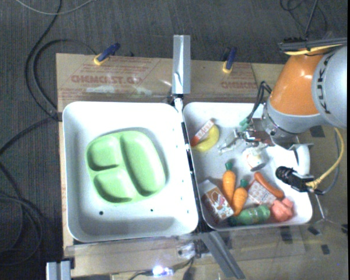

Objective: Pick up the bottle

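Bottle (252, 215) lying unlifted well below the gripper (243, 136), grip width impossible to tell, pickup not yet done

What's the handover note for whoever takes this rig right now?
Pincer: over the upper middle of the right bin; whether it is open or shut cannot be read from this view, and nothing is seen held.
Bottle: green, lying on its side at the near edge of the right bin, just below the two carrots and beside the pink toy. It is well apart from the pincer.
Left bin: holds a green divided tray.
Done: nothing visible; the bottle is not lifted.
Left: move to the bottle, grasp, lift.
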`<action>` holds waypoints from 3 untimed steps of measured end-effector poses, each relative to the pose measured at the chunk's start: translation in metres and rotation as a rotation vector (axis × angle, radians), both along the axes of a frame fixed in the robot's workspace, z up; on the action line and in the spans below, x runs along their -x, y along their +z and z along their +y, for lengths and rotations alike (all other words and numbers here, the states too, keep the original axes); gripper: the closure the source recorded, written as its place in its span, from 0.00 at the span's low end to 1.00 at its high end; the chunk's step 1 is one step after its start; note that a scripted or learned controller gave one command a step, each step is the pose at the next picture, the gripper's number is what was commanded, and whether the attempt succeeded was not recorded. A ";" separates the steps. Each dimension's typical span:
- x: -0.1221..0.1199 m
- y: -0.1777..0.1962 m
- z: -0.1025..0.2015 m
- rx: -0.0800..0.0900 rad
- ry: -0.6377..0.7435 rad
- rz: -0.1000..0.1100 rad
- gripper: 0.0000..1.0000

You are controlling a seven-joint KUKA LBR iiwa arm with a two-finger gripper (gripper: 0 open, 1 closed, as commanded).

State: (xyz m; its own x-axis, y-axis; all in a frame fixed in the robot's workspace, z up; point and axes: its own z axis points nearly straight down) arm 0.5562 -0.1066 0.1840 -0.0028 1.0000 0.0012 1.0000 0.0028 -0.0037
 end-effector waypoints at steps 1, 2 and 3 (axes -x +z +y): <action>-0.038 -0.085 -0.048 0.001 0.162 -0.001 0.00; -0.097 -0.096 -0.100 0.001 0.142 -0.008 0.00; -0.107 -0.058 -0.115 0.002 0.163 -0.005 0.00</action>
